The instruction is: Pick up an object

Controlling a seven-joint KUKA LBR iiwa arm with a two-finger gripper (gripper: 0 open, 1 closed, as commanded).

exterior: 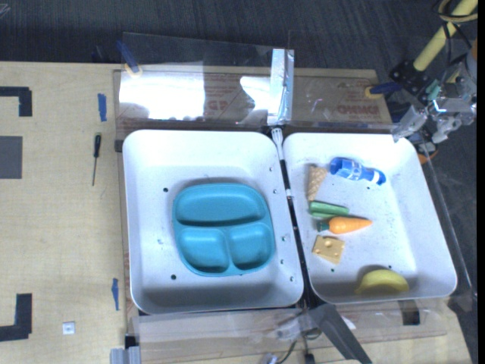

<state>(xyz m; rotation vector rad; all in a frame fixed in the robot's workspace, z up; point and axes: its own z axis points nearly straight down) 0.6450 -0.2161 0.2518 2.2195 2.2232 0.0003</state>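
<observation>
Pincer hardware is hanging at the upper right of the camera view, just outside the far right corner of the right bin, with cables and a yellow hose trailing up behind it. How it is set is something I cannot tell, since the view is showing only a cluster of metal parts and wires there, and nothing is sitting between them that I can make out.

Nearest to it inside the right bin, a blue bottle is lying on its side toward the far wall. Just left of the bottle, a tan waffle cone is lying close to the bin's left wall. Below these, a green pea pod is lying across the bin, and an orange carrot is resting just beside it, its pointed end turning toward the right. A yellow cheese wedge with holes is sitting just below the carrot. Well apart from that group, a yellow banana is lying against the bin's near wall.

Across the divide, the left bin is holding a turquoise divided tray with one long compartment and two smaller ones. Both bins are sitting side by side on the pale wooden surface, and a clear plastic panel is standing behind the left bin.
</observation>
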